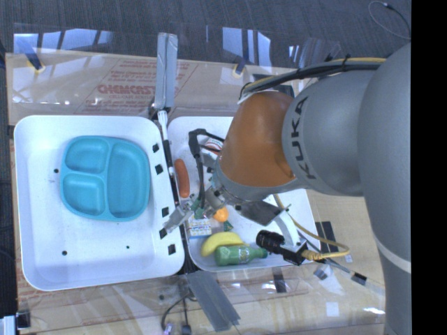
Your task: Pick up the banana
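1. The big grey arm (349,131) has the word "KUKA" on its side in dark letters, next to its orange band (255,142).
2. The arm reaches over the right bin (299,204) and hides much of it.
3. The gripper (202,204) is low in the right bin, near the wall between the bins. I cannot tell how it is set or if it has hold of anything.
4. The banana (222,241) lies in the right bin near the front edge, just beside a green bottle (237,255) and below a small orange ball (221,215).
5. An orange-red sausage shape (182,177) lies by the left wall of that bin.
6. The left bin (42,243) holds a blue plate (106,178) with three parts.
7. Red writing on the bench (84,82) behind the bins looks like "CHEMCAST".
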Controlling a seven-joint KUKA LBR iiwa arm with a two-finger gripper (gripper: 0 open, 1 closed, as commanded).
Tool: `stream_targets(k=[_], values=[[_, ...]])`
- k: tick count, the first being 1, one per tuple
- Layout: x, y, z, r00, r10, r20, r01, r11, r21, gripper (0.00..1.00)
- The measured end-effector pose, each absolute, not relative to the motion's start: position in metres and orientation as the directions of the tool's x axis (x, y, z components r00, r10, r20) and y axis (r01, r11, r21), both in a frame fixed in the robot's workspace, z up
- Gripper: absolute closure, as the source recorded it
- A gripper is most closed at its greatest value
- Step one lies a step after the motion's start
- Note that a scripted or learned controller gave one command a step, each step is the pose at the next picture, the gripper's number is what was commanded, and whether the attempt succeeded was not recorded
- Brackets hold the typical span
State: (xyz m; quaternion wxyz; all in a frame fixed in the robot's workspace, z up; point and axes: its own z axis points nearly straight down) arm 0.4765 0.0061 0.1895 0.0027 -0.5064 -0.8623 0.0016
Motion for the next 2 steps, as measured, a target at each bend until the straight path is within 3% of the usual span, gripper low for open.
stream_targets(k=[1,2], values=[[0.476,-0.057,0.190,-0.748,0.663,0.006,0.663,0.748,-0.005,0.00],[0.476,-0.103,0.131,-0.882,0.471,0.006,0.471,0.882,-0.002,0.00]])
